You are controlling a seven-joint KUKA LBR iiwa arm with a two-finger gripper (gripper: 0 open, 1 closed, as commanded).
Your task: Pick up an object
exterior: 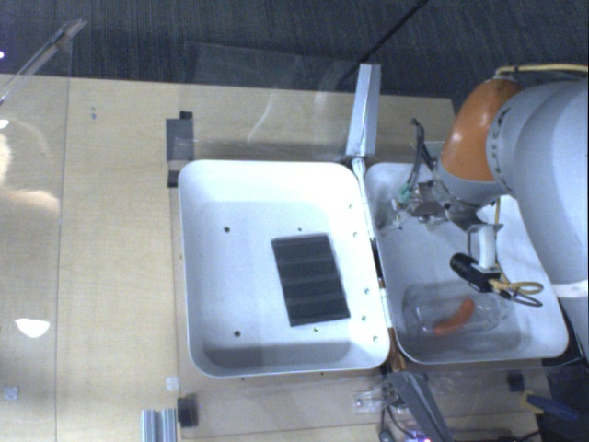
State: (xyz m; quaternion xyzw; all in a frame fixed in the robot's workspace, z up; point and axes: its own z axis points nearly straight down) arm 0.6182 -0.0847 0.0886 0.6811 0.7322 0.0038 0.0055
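A dark ridged rectangular slab point(311, 279) lies flat in the middle of the left bin point(207, 247). Near the front of the right bin point(543, 339) a clear plastic container point(488, 313) lies on its side. A small orange-red piece point(453, 318) shows through it. My gripper point(416, 205) hangs over the back left part of the right bin, below the orange wrist band. It is behind the clear container and apart from it, and I see nothing held in it.
The two bins touch along a shared wall point(375, 256). A metal post point(363, 118) rises behind that wall, close to my gripper. Bare wooden bench point(92, 247) stretches to the left.
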